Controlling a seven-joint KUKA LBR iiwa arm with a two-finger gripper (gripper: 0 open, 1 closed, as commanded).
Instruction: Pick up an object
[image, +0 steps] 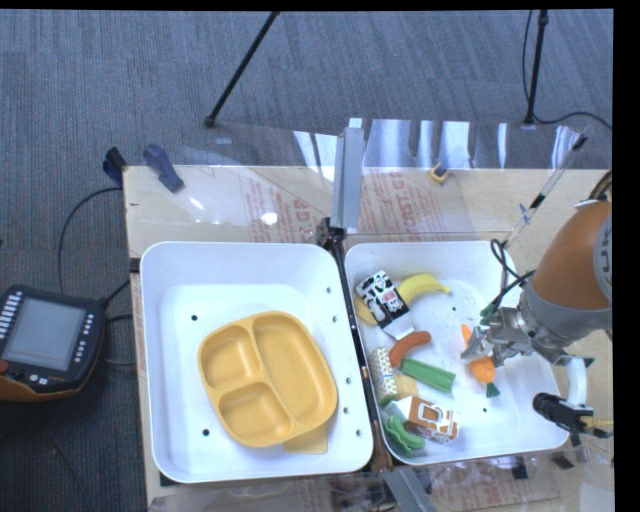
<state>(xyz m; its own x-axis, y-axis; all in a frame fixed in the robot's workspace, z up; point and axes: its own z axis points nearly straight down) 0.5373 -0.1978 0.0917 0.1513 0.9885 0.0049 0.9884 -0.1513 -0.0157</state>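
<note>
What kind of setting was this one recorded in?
Probably a robotics lab: a KUKA arm over a bench with two white bins, a teach pendant on the carpet, and stand legs behind.

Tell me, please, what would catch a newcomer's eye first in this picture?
The yellow divided plate stands out, lying alone in the left bin. Next comes the clutter of toy food in the right bin: a banana near the far side, a sausage and a green stick in the middle. At that bin's right side the arm's tool hangs low beside an orange carrot-like piece.
</note>
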